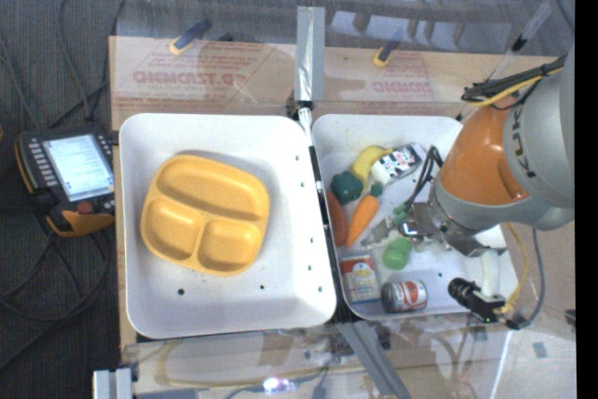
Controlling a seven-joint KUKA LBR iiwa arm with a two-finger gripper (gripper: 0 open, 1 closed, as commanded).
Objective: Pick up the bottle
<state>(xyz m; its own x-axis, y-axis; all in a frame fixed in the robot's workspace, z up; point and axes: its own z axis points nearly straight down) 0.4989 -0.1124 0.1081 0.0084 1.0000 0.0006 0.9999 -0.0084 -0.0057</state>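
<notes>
Gripper low in right bin, bottle lying apart, not yet picked; jaw state: cannot tell.

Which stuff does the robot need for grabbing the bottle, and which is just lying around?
Needed: bottle, gripper.

Lying around: yellow tray, carrot, can, green ball, handheld screen.
</notes>
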